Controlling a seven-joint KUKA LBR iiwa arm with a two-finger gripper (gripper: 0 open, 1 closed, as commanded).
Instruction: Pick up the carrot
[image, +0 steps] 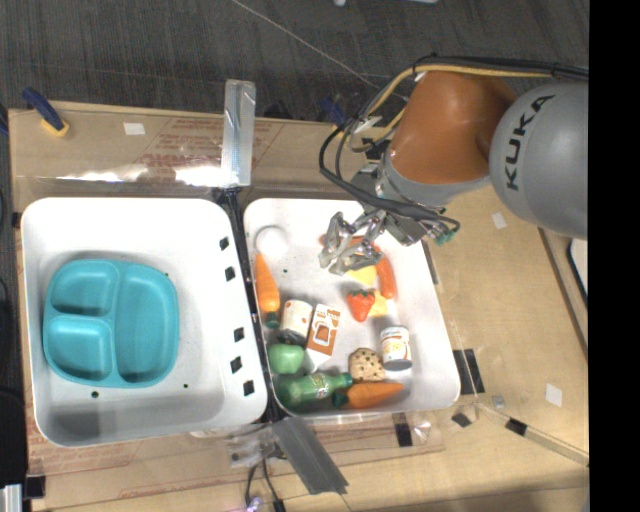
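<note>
- The arm, grey with an orange band, sits highest and so nearest the camera; it reaches in from the right over the right bin.
- Its pincer hangs over the upper middle of that bin; whether it is released or clenched I cannot tell, and nothing can be seen held in it.
- 2 orange pieces could be the carrot. I take the carrot to be the one along the bin's left wall, long axis running nearly up and down the view.
- That carrot lies left of and a little below the pincer, apart from it, with bare bin floor between.
- A second orange piece lies along the bottom wall, long axis nearly left to right, touching a green bottle.
- Near the pincer sit a yellow piece and a red-orange piece.
- The coming move, as I judge it, turns on shifting left and closing across the carrot's narrow width; the wall beside it may crowd 1 finger.
- The left bin holds a teal tray.
</note>
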